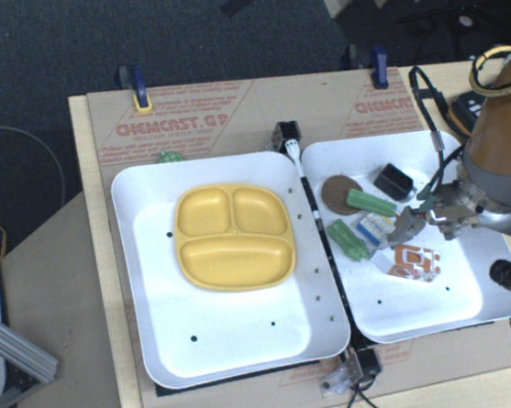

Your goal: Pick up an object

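Overhead slanted view of a surface covered with printed cardboard and bearing 2 shallow white bins side by side. The left bin holds 1 yellow divided plate with 3 compartments, lying flat toward the bin's far half; the right bin holds a small cluster of candidate objects: a brown disc near the far left corner, a green stick lying across the disc's near edge, a second green piece just beside the left wall, a blue-and-white packet between the 2 green pieces, a black block further right, and an orange-and-white wrapper nearer the viewer. The arm reaches in from the right, its orange band above the wrist; the claw hangs low over the middle of the right bin, just beside the packet and just above the wrapper. Whether the claw is apart or together cannot be told, since the tips blur into the clutter beneath; no object is visibly between them. Judged progress: the approach to the cluster appears made; the grasp itself is not confirmed, and the lift is not yet done; every object appears to rest on the bin floor. Remaining, as a judgement: closing on 1 item, probably the packet or wrapper, and raising it clear.
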{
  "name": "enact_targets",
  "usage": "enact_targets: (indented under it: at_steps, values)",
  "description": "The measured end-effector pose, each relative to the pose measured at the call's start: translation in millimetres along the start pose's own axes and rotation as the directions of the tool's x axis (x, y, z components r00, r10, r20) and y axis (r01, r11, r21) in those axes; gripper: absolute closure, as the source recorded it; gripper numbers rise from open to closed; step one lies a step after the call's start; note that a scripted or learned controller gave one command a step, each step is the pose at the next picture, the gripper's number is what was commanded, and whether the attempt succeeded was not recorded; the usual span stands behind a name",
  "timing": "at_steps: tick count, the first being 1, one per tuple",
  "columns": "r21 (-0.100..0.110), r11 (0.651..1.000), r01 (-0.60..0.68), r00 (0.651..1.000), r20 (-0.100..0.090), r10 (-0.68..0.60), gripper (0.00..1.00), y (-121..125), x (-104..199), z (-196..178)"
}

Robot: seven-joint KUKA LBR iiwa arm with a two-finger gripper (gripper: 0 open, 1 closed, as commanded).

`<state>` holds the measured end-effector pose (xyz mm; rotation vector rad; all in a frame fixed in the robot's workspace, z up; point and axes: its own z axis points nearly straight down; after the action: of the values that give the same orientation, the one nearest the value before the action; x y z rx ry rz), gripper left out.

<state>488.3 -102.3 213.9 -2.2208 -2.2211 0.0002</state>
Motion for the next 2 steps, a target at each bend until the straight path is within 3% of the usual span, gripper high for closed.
enact_targets:
  at_steps: [1,2]
  values:
    - [-0.003,1.000,0.000,1.000,0.001,0.000,1.00,1,0,-10]
    - [-0.008,1.000,0.007,1.000,-0.001,-0.007,1.00,-8,54,-76]
